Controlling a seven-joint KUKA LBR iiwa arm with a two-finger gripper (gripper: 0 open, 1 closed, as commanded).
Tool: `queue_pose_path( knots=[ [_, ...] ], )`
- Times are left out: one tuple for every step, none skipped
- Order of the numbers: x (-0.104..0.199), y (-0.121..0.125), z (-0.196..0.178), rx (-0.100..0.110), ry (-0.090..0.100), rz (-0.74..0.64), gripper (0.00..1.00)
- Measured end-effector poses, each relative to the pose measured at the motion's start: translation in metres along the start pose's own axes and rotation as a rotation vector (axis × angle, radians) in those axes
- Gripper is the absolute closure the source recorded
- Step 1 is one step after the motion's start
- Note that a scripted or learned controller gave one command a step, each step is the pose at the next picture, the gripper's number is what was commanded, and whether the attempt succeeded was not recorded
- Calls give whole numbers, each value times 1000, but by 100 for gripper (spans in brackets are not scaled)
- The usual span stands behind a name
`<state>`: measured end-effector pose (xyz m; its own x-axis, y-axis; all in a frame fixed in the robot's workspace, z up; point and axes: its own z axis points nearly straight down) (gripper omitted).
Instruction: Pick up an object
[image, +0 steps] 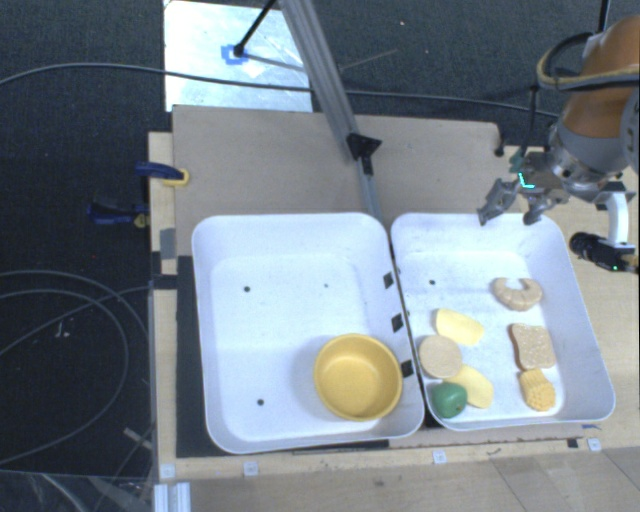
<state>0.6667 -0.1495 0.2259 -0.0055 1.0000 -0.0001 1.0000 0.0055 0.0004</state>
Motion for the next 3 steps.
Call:
queue_pose_path(
  knots=[
    [0,0,-1,-2,0,0,0],
    [2,-7,58,2,0,3,0],
    [5,-10,120,3,0,3,0]
  ],
)
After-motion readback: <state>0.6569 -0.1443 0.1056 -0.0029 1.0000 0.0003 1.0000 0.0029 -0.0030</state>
